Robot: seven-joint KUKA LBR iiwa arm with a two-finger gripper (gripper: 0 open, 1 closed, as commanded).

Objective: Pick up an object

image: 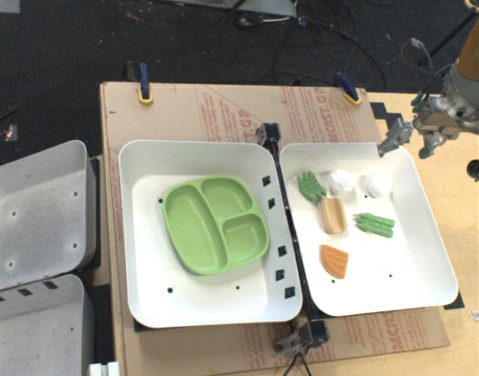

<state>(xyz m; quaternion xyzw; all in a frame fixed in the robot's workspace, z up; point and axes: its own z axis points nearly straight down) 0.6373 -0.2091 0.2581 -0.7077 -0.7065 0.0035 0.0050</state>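
Observation:
The right bin [427,272] holds several small items: a dark green leafy piece [310,186], a tan block [332,215], an orange wedge [334,261], green bean pods [375,224] and two white lumps [340,181] [374,184]. My gripper [408,141] hangs above the bin's far right corner, apart from every item. Its two fingers stand spread with nothing between them.
The left bin [138,210] holds a green divided plate [214,224]. A black clamp strip [280,210] runs between the bins. Blue clips [144,82] [348,87] pin the cardboard at the back. Grey trays [36,202] lie at far left.

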